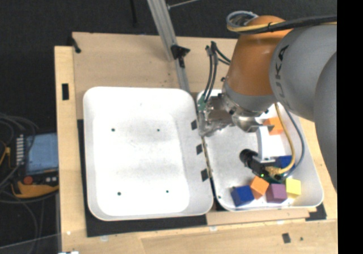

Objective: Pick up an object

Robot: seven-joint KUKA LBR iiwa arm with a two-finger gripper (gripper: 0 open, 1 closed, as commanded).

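Several small blocks lie at the near end of the right bin point(227, 153): a blue block point(242, 195), an orange block point(260, 186), a purple block point(276, 192) and a yellow block point(293, 186). Another orange piece point(276, 127) peeks out from under the arm at the bin's far right. My gripper point(207, 118) hangs low over the right bin's left edge, by the gap between the two bins, well away from the blocks. Nothing is visibly held in it.
The left bin point(136, 151) lies beside the gripper. A slanted metal pole point(163, 20) comes down from the top to the far gap between the bins. The large grey and orange arm point(266, 66) covers the far part of the right bin.
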